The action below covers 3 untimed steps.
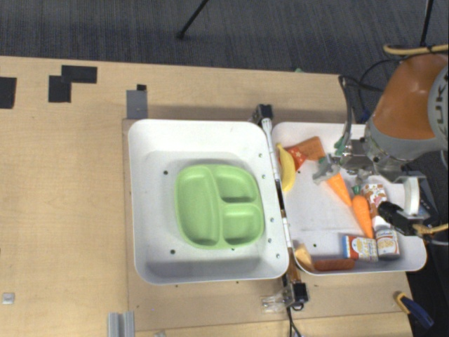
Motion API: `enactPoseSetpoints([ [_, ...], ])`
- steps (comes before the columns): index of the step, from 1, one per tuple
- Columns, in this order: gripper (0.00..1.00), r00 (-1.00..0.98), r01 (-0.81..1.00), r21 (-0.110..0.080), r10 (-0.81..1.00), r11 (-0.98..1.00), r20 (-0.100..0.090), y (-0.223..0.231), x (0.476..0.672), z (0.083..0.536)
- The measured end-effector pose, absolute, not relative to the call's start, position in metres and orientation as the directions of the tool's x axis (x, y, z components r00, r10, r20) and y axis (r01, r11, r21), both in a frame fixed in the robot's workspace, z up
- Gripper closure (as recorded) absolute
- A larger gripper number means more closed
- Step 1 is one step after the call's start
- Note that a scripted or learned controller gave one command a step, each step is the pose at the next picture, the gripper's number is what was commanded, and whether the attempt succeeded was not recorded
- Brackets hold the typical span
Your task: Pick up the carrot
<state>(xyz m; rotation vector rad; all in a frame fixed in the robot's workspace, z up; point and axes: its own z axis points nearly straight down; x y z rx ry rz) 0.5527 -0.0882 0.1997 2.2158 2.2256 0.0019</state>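
The carrot (362,216) lies in the right bin (309,209), pointing toward the bin's centre, beside a second orange piece (339,187). The hand (349,166) hovers just above that piece; its opening cannot be determined. A banana (286,168) rests along the bin's left wall.

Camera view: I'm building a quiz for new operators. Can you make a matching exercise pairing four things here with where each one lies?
Things:
1. green divided plate
2. banana
3. carrot
4. small carton

Places:
A. right bin, along its left wall
B. right bin, near its front rim
C. middle of the left bin
D. right bin, lying slantwise just below the gripper

Pairs: 1-C, 2-A, 3-D, 4-B
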Motion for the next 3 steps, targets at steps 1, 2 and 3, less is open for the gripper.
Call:
enactPoseSetpoints([
  [1, 0.00, -0.005, 1.000, 0.006, 1.000, 0.005, -0.002, -0.132, 0.557, 0.086],
  [2, 1.00, -0.006, 1.000, 0.010, 1.000, 0.006, -0.002, -0.131, 0.559, 0.097],
  [3, 1.00, 0.024, 1.000, 0.006, 1.000, -0.024, -0.001, -0.099, 0.559, 0.235],
])
